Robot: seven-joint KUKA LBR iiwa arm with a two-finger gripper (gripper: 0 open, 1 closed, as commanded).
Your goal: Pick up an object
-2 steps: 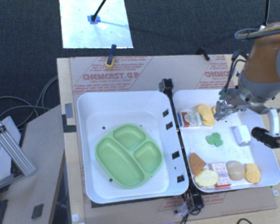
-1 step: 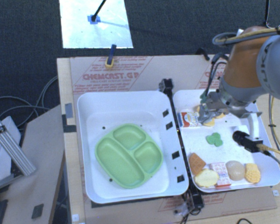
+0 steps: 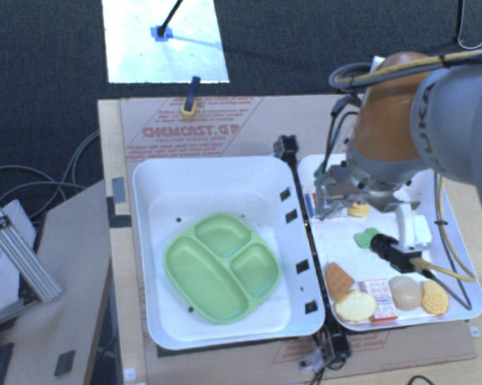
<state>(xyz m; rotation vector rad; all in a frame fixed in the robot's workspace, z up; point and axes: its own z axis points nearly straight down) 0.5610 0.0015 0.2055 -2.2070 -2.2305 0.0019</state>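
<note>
My gripper (image 3: 330,203) hangs low over the back left part of the right bin (image 3: 395,320), under the grey and orange arm. Just to its right lies a small yellow piece (image 3: 358,210), partly covered by the wrist. A small green piece (image 3: 365,238) sits a little nearer the front. Along the bin's front edge lie a tan cracker (image 3: 339,278), a yellow round piece (image 3: 355,306), a red and white packet (image 3: 378,295), a pale round piece (image 3: 406,292) and a ridged cookie (image 3: 434,298). Nothing shows between the gripper's tips.
The left bin (image 3: 183,179) holds a green divided plate (image 3: 221,266). A white block (image 3: 415,231) lies at the right bin's right side. The dividing wall with black clips (image 3: 302,233) runs between the bins, close to the gripper's left.
</note>
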